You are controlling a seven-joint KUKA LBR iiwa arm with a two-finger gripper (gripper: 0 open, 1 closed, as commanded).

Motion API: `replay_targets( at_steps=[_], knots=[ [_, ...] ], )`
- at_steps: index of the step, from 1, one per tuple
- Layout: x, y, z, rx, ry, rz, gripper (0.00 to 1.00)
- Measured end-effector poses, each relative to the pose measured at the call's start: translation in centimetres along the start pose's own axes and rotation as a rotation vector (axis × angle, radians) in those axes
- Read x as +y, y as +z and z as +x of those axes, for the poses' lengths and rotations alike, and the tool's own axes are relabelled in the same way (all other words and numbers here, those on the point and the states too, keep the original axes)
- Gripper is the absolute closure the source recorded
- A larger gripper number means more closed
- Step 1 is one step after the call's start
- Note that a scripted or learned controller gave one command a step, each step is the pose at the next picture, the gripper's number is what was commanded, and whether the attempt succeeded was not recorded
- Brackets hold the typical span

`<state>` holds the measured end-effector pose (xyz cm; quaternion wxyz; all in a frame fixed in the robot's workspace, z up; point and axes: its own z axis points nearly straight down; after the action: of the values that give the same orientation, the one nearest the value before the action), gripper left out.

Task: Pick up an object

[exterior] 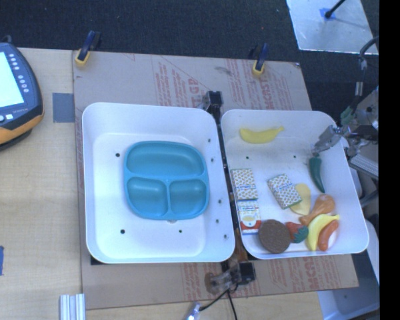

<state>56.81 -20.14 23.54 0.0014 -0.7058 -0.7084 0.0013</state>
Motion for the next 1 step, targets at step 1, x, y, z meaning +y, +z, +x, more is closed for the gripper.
replay_targets(
  at_steps=[1],
  knots=[
    [3.18,10.22,-0.99,0.0,-0.003,0.001,0.0]
  ],
)
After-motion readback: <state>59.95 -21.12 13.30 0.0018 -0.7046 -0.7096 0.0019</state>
